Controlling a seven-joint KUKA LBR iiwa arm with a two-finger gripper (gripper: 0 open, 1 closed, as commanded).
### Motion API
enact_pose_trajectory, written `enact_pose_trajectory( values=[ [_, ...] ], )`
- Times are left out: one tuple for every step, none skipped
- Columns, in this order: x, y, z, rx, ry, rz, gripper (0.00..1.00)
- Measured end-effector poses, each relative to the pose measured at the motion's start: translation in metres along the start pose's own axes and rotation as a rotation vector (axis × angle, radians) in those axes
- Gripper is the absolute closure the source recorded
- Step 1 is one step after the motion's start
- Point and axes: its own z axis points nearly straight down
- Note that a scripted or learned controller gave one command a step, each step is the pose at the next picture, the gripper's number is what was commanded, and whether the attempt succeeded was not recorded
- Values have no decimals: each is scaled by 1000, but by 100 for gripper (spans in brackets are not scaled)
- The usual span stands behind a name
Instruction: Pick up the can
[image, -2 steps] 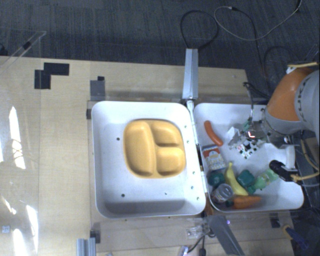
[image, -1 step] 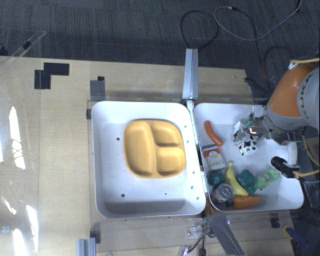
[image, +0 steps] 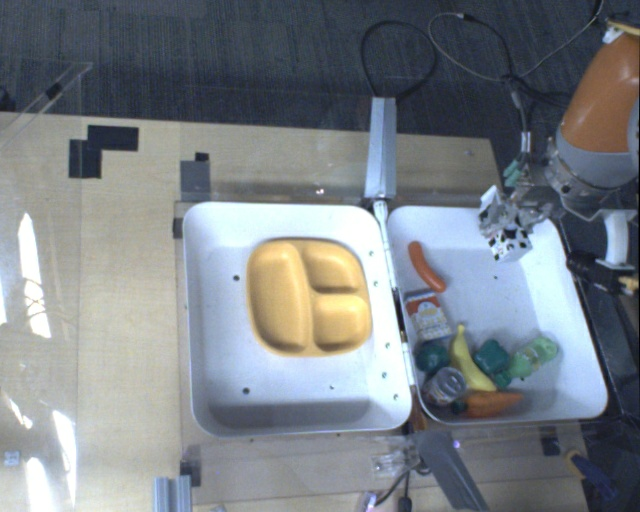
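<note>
Silver can (image: 446, 385) sits at the right bin's (image: 575, 300) near-left corner, touching the banana (image: 466, 360) and the carrot (image: 493, 402); I've got the gripper (image: 507, 232) up by that bin's far edge, well apart from it; can't tell its grip from here; yellow tray (image: 305, 297) mid left bin (image: 215, 330); sausage (image: 426, 266) nr the divider.

The gripper (image: 505, 238) hangs over the right bin's (image: 565, 300) far corner, well apart from the can (image: 444, 385), which lies at the near left edge. Beside the can are a banana (image: 466, 358), a carrot (image: 492, 403) and a sausage (image: 426, 266). A yellow divided tray (image: 307, 295) sits in the left bin (image: 210, 330).
</note>
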Motion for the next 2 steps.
enact_pose_trajectory(
  values=[
    [60, 25, 63, 4, 1, 57, 100],
    [1, -14, -4, 2, 0, 115, 100]
  ],
)
